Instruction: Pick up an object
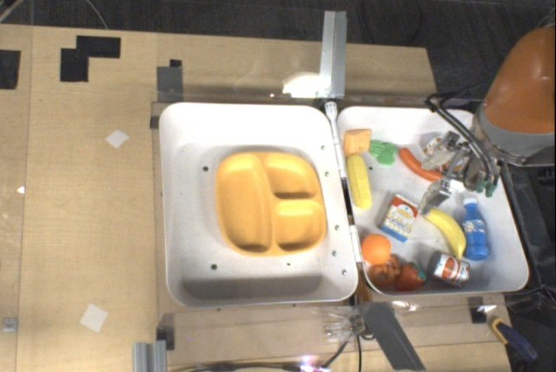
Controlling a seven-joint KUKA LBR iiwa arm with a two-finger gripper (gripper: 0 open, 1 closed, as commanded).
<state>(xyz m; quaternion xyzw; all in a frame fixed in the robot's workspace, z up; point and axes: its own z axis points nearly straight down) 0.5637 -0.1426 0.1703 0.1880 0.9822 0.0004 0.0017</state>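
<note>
- Two white bins sit side by side on the bench: the left bin holds a yellow divided tray, and the right bin holds the small items.
- Arm comes in from the right, its orange band above the right bin's far right corner.
- Gripper hangs over the right bin's upper middle, just above the banana and beside the juice box.
- Jaws: the metal parts blur together against the clutter, so I cannot tell how far apart they stand, and nothing is clearly seen between them.
- Carrot lies just left of the gripper, with a green piece at its left end.
- Corn lies along the bin's left wall, below an orange block.
- Blue bottle lies right of the banana, touching it or nearly so.
- Orange, a dark red item and a can sit along the near wall.
</note>
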